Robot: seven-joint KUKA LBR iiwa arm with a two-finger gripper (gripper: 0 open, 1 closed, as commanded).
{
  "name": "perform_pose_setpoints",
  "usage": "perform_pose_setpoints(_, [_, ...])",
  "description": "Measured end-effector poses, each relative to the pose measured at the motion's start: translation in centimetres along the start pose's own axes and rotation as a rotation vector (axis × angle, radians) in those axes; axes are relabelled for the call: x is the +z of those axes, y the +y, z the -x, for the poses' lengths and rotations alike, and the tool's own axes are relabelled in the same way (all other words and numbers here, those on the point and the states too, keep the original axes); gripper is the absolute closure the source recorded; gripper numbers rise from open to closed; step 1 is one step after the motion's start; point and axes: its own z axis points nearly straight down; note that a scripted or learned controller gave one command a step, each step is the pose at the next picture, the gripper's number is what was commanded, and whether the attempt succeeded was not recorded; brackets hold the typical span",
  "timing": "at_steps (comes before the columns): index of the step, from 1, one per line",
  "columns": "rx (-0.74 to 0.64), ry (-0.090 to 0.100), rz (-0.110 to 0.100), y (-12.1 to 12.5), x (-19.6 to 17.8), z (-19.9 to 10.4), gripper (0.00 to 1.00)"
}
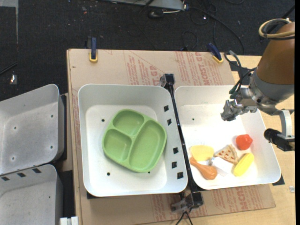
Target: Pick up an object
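Cardboard [126, 64] covered the tabletop under two white bins [93, 102], above a dark floor [42, 18] with cables [206, 13]; the pincer [229, 110] hung over the right bin, its state impossible to tell.

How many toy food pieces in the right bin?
5, all in the right bin's near half: red tomato, yellow piece, waffle-like piece, yellow round piece, orange drumstick. Something white sits among them; more could hide underneath.
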Motion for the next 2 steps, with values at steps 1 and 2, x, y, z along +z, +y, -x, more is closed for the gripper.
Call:
perform_pose_setpoints(1, [-0.006,0.004,-0.004,0.4,-0.2,-6.3,1.0])
perform_pose_setpoints(2, [-0.006,0.002,-0.003,1.4,-0.5,-11.0,1.0])
